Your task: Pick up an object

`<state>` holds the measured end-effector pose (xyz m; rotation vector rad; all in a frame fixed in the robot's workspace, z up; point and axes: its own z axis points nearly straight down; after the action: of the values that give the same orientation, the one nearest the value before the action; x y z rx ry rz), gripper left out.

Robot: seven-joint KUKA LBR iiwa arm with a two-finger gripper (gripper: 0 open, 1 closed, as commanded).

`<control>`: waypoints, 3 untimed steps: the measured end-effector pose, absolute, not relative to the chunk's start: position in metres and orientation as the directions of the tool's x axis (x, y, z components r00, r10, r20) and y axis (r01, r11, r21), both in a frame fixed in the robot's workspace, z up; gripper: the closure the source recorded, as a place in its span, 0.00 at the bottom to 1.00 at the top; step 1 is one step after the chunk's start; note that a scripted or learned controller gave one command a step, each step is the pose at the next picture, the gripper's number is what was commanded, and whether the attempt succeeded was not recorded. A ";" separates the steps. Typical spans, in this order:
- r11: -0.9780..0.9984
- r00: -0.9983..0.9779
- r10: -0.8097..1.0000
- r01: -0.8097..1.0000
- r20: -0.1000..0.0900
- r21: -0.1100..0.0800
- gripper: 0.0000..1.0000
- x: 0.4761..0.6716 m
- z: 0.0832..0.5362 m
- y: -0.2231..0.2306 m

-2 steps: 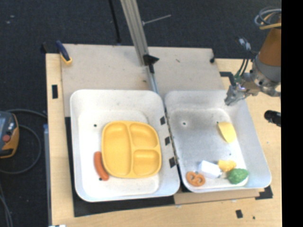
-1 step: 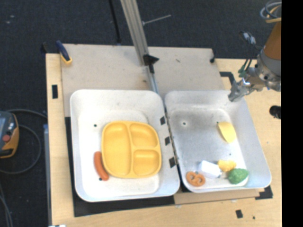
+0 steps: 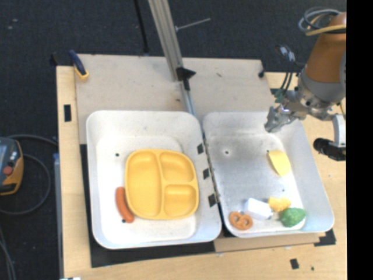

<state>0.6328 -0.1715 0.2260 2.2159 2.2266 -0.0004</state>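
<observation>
Yellow wedge (image 3: pixel 280 162) lies in the right bin (image 3: pixel 233 174), right of centre in the frame. The tool (image 3: pixel 275 122) hangs over that bin's upper right corner, apart from the wedge; how wide it stands I cannot tell. A pretzel (image 3: pixel 240 220), a white block (image 3: pixel 257 207) and a green piece (image 3: pixel 292 216) sit along the bin's lower edge.

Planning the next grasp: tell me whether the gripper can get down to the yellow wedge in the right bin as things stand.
Probably yes. The gripper hangs over the right bin's far edge, and the yellow wedge lies alone on bare floor, apart from the other items.
</observation>
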 end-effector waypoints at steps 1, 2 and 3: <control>0.006 -0.006 1.000 1.000 0.000 0.002 1.00 0.610 0.232 -0.122; 0.007 -0.007 1.000 1.000 0.001 0.002 1.00 0.602 0.245 -0.068; 0.007 -0.007 1.000 1.000 0.001 0.001 1.00 0.579 0.244 -0.017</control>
<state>0.5791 -0.0173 0.2444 2.2140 2.2297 0.0022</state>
